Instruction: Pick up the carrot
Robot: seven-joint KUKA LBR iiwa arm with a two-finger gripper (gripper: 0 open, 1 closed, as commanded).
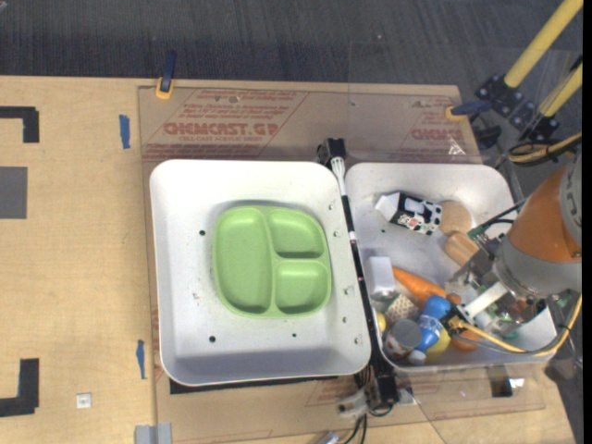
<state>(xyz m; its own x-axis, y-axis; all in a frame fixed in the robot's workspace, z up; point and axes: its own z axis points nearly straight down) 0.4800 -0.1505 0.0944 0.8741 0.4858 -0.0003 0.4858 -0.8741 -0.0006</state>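
A green divided plate is seen in the middle of the left bin. In the right bin, the carrot is found near the centre, lying among a heap of small toys — a blue and yellow one is placed just beside it, toward the front edge. The gripper is lowered near the bin's right edge, close to the carrot's thick end — whether it is wide or narrow cannot be told.
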